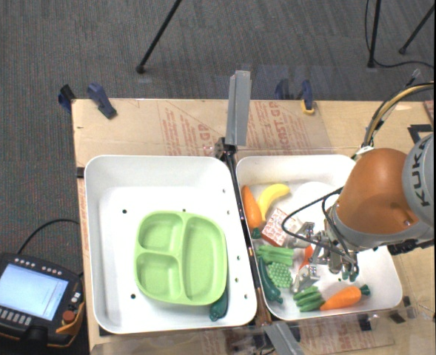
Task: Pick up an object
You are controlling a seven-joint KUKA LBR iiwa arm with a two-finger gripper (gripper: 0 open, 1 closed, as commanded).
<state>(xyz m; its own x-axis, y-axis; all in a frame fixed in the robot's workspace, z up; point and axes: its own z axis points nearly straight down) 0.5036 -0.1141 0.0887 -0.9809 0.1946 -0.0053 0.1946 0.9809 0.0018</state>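
Note:
The right bin (317, 166) holds a pile of toy food: a yellow banana (272, 196), an orange carrot (251, 206) along the left wall, a red and white carton (275, 226), green vegetables (278, 263) and a second carrot (343, 297) near the front. My gripper (314, 261) hangs low over the middle of this pile, just right of the green pieces and above the front carrot. A small orange piece (307, 254) sits right at its fingers; whether it is gripped I cannot make out.
The left bin (106, 176) carries a light green divided plate (180, 257) with a dark green item (218, 308) at its front right corner. A metal post (238, 109) rises between the bins. A teach pendant (29, 294) lies at lower left off the bench.

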